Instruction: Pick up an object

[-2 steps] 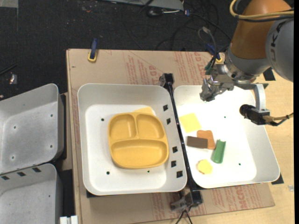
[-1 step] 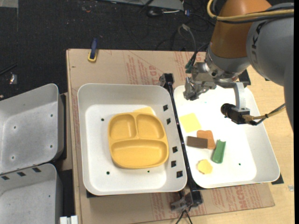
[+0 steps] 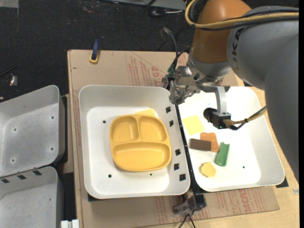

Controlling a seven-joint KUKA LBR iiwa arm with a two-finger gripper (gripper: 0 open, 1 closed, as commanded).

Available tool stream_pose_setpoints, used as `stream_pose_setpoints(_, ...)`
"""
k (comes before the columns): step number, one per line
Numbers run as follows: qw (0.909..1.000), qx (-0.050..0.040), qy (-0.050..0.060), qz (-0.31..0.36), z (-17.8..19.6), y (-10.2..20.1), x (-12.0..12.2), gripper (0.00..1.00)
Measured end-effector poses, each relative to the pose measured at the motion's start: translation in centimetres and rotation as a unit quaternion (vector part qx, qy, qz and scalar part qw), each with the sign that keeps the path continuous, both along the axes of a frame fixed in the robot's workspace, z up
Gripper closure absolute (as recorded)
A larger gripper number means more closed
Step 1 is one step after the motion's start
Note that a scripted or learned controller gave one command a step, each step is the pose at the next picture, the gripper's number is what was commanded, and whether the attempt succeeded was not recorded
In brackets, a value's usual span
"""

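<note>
No object is gripped. The loose pieces lie in the right bin [image 3: 251,127], gathered in its left half. A pale yellow square [image 3: 193,124] lies flat nearest the bin's left wall. Just below it a brown block [image 3: 200,145] and an orange block [image 3: 210,139] touch each other, the orange one to the right and a little higher. A green block [image 3: 222,154] stands at a slant against the orange block's lower right end. A small yellow disc [image 3: 207,169] lies apart, below the brown block.

The claw [image 3: 179,93] hangs over the top of the wall shared by the two bins, above the square and clear of every piece. Whether it is open or closed I cannot tell.

In the left bin [image 3: 95,108] a yellow tray [image 3: 140,143] with three compartments sits near the middle. A pale yellow sheet [image 3: 148,113] peeks out from under its upper right edge.

The grey arm [image 3: 266,42] comes in from the upper right, its orange band [image 3: 218,18] above the claw. Both bins rest on a brown desk [image 3: 118,65], where a small blue and yellow tool [image 3: 95,51] lies near the top left corner.
</note>
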State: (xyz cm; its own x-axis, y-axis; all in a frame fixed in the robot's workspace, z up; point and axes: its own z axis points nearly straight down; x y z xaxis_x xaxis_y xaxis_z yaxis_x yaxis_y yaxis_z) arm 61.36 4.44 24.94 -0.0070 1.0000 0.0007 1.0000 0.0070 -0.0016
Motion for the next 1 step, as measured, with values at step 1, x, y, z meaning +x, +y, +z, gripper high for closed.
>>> stream_pose_setpoints(1, 1.0, 0.0001, 0.0, 0.0, -1.45, 4.81, 0.05, 1.0)
